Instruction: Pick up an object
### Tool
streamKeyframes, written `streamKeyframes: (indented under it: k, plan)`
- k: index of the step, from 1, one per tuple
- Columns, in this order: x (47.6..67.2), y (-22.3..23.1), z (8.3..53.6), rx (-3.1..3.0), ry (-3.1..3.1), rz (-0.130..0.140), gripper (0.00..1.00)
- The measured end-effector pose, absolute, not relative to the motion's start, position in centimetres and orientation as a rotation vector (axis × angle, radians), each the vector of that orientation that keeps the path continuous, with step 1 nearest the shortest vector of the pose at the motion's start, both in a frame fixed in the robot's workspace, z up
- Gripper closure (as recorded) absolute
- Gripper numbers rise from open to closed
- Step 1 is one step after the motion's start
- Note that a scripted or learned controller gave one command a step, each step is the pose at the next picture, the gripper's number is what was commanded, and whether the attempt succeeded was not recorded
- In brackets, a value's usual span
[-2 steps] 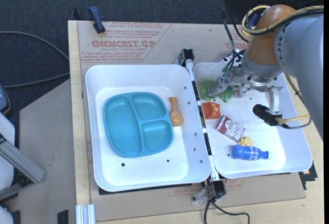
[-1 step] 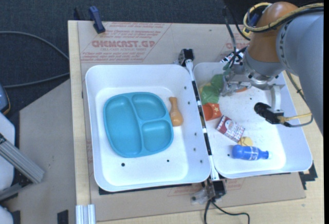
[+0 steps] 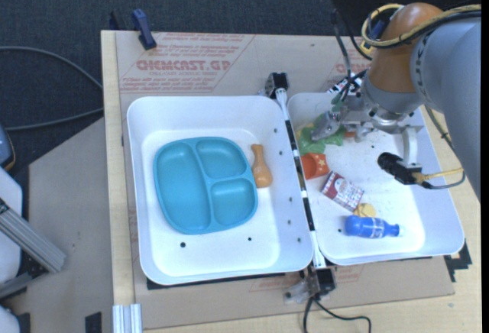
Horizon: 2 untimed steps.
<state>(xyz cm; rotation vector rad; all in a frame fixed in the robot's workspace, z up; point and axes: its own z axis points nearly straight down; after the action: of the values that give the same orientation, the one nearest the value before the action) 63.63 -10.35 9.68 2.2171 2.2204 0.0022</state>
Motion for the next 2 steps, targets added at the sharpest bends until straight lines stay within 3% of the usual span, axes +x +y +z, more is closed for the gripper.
streamKeyframes:
  k: [2]
  plan:
    - [60.4,-9.5,8.5,2.223,2.222,-0.002,0.0]
